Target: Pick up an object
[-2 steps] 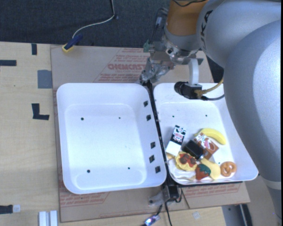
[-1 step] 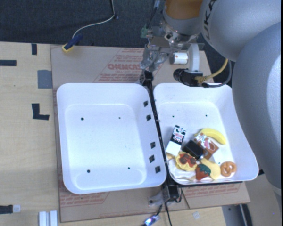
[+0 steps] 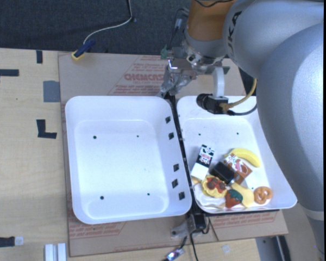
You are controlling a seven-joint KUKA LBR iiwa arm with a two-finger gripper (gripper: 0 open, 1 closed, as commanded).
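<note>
My gripper (image 3: 170,87) hangs below the orange-banded wrist, over the far end of the seam between the two bins. Nothing shows in it. The objects lie heaped in the near right corner of the right bin (image 3: 220,130), well nearer the camera than the gripper. They include a yellow banana (image 3: 245,156), a small black-and-white box (image 3: 206,155), a black block (image 3: 223,172), a red-brown packet (image 3: 240,167), a pretzel (image 3: 262,193), a yellow-and-red round toy (image 3: 213,186) and a red-and-green piece (image 3: 234,198).
The left bin (image 3: 70,110) lies to the gripper's left. The big grey arm covers the right side of the view. A black fitting with a yellow cable (image 3: 209,102) sticks out over the right bin's far edge. Cardboard (image 3: 136,75) underlies both bins.
</note>
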